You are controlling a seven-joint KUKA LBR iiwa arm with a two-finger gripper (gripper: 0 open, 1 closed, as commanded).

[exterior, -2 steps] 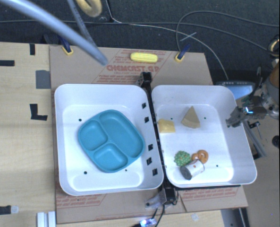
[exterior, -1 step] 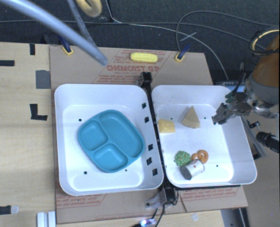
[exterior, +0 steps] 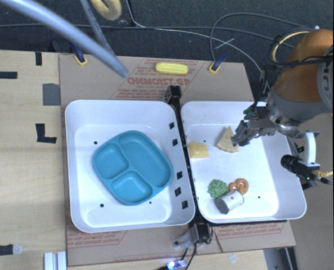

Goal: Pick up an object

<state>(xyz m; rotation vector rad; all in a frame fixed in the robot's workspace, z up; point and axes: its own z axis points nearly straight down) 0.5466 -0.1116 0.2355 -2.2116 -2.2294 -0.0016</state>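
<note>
**Gripper at the tan wedge, right bin**

The tan wedge [exterior: 227, 140] looks like a light, rigid toy food piece, probably smooth plastic, so likely slippery on its slanted faces; the best hold is judged to be across its two flat sides, not the pointed end. It is pale tan, triangular, like a bread or cheese slice, lying in the upper middle of the right bin [exterior: 279, 207]. The gripper [exterior: 244, 135] sits right at its right edge, touching or nearly so; whether the fingers are apart or together cannot be told. Nearby: a yellow square piece [exterior: 198, 150] to the left, and a green lump [exterior: 217, 188], pretzel [exterior: 240, 185] and grey cylinder [exterior: 227, 202] lower down. The left bin [exterior: 82, 207] holds a blue divided plate [exterior: 132, 167].
</note>
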